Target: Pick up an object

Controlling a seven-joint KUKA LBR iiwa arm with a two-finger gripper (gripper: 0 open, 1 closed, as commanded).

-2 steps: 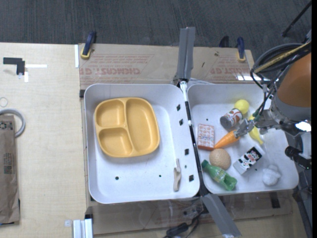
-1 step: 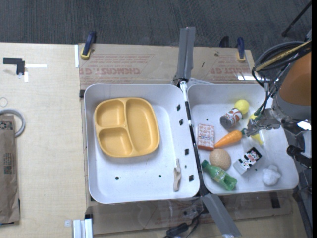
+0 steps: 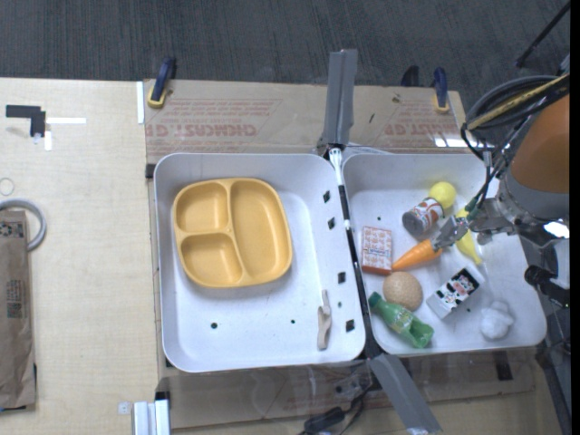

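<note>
The right bin [image 3: 362,184] holds several objects. An orange carrot [image 3: 415,256] lies near its middle, with a small can [image 3: 423,216] and a yellow lemon [image 3: 442,193] behind it. My gripper [image 3: 451,235] hangs low over the bin, right by the carrot's thick right end and partly over a yellow banana-like piece [image 3: 469,246]. I see nothing clearly held in it. A black-and-white carton [image 3: 453,292], a tan round ball [image 3: 402,290], a green bottle [image 3: 401,323], an orange-patterned packet [image 3: 376,249] and a white crumpled lump [image 3: 496,321] lie around it.
The left bin [image 3: 172,333] holds a yellow three-part plate [image 3: 233,232] and a small wooden piece [image 3: 323,321] near its front right corner. A grey divider bar [image 3: 341,98] rises between the bins at the back. Black cables [image 3: 494,120] hang by the arm at right.
</note>
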